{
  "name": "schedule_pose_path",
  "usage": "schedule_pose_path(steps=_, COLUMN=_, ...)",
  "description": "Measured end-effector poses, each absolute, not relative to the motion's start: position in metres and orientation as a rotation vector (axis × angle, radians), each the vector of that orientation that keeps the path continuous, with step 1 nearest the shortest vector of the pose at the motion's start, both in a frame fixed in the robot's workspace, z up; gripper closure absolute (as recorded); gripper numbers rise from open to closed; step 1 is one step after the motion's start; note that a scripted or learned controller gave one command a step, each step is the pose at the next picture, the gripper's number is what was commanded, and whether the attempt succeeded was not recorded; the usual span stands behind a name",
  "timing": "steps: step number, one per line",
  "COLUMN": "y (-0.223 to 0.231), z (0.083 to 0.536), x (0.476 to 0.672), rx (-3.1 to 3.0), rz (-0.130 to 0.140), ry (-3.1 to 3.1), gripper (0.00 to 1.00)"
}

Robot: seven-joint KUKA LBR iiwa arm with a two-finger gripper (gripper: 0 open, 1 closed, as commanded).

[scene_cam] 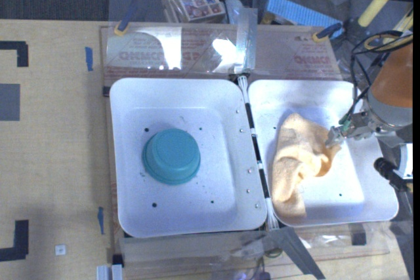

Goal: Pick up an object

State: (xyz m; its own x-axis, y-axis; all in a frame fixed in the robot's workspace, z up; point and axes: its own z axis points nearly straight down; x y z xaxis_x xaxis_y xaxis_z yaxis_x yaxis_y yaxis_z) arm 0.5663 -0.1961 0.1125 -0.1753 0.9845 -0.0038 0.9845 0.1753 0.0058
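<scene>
the tan cloth point(293, 164) lay crumpled along the left side of the right bin point(374, 203); soft, light and floppy, best pinched at a raised fold. the gripper point(338, 136) met its upper right edge, fingers apparently pinching a fold. a teal bowl point(172, 155) sat in the left bin point(131, 206).

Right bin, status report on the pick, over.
Gripper down at the yellow cloth's right edge, grip unconfirmed. Cloth bunched in right bin. Teal bowl sits upside down in left bin.

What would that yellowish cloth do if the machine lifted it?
The cloth lies crumpled in folds, so it is probably floppy and would drape and hang. It looks thin, likely light. Pinched near its edge by the pincer, it might unfold.
</scene>
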Motion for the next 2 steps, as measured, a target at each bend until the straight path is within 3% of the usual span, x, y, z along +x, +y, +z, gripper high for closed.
schedule_pose_path(steps=1, y=-0.148, z=0.200, x=0.590, rx=2.052, rz=0.001, ry=2.376, gripper=1.00)
schedule_pose_path(steps=2, y=-0.225, z=0.223, x=0.613, rx=2.064, rz=0.001, ry=2.362, gripper=1.00)
